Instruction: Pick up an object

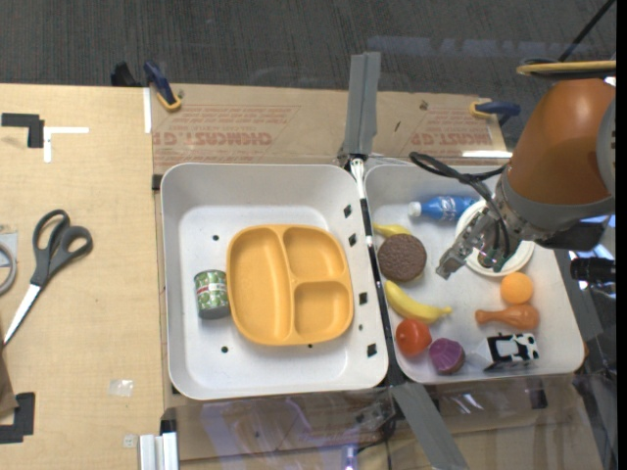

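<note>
Right bin point(563, 360), right of frame: holding blue bottle point(441, 207), brown cookie point(402, 257), banana point(416, 305), tomato point(412, 337), purple ball point(447, 355), orange ball point(516, 288), orange chicken leg point(509, 316), black-and-white cow toy point(512, 350), white dish point(517, 257).

Gripper point(468, 248): hovering above the dish at upper right, fingers parted, gripping nothing.

Left bin point(186, 360), centre: holding yellow divided plate point(290, 284), green can point(211, 294) just beside its left edge.

Scissors point(44, 258): lying at far left.

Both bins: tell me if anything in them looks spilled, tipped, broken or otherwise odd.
Nothing looks spilled or broken. The small green can lies on its side beside the yellow divided plate in the left bin, and the blue bottle lies flat near the right bin's far wall. The end effector hangs over the right bin.
</note>
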`<state>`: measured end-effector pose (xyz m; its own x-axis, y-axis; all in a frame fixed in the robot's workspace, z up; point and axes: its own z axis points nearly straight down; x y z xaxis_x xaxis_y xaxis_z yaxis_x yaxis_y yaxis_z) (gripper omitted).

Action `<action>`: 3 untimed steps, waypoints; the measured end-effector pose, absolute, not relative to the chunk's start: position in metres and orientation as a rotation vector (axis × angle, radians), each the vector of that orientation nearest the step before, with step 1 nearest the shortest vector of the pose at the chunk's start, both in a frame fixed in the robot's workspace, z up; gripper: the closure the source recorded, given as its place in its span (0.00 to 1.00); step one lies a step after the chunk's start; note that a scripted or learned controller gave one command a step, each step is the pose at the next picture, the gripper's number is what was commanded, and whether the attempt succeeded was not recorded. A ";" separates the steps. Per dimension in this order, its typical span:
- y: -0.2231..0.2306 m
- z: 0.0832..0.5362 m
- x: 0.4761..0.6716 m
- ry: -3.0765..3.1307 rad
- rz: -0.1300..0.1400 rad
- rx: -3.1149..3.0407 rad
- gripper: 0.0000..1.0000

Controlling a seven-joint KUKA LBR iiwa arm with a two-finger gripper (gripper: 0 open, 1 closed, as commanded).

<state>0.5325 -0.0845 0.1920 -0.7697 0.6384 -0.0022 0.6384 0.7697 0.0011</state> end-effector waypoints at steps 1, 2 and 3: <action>-0.148 0.092 0.548 3.026 -0.001 0.833 1.00; -0.222 0.121 0.570 3.134 -0.003 -0.021 1.00; -0.148 0.092 0.574 3.136 0.001 0.136 1.00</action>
<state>0.5739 -0.1476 0.0923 -0.9962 0.0866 -0.0028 0.0865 0.9962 0.0011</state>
